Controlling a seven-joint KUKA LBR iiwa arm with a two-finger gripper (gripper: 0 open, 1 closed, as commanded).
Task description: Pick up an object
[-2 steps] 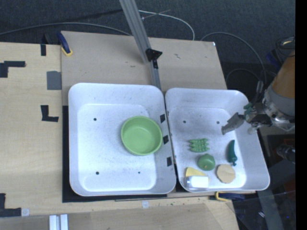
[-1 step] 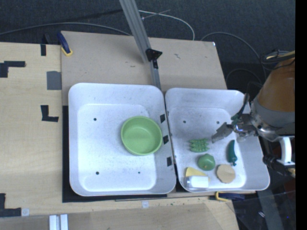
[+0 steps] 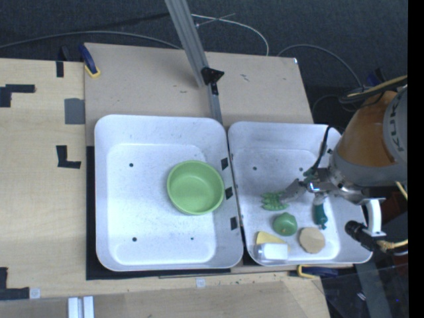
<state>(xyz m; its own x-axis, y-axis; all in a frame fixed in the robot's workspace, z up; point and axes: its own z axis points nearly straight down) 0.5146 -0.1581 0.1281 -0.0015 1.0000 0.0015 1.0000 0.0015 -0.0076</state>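
Gripper [image 3: 291,192] sits low in the right bin [image 3: 278,138], tips at the green leafy toy [image 3: 272,201]; its spread I cannot tell. I want it centred over that toy before closing. Counting: one green bowl [image 3: 195,187] in the left bin [image 3: 132,138], then five small items.

One fixed overhead camera looks slantwise down on both bins [image 3: 106,177].
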